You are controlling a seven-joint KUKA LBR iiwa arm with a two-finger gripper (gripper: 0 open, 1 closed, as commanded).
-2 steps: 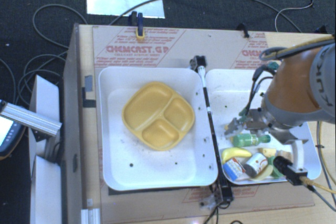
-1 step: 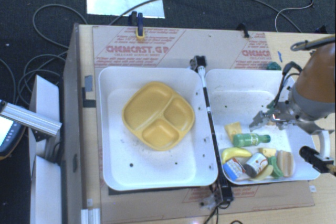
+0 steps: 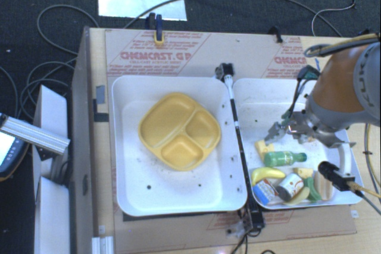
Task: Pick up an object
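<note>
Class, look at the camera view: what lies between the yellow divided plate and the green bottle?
Between the yellow plate and the green bottle runs the black divider where the two white bins meet, plus bare bin floor.

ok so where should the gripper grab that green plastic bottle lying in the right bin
Probably across the middle of the green plastic bottle, coming straight down. It lies on its side in the right white bin, its long axis running left-right, so fingers closing across its round body should fit. Its far side looks free; yellow toy pieces crowd the near side.

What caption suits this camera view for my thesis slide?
KUKA arm's gripper hovers above the right bin near a green bottle; yellow divided plate sits in the left bin.
</note>
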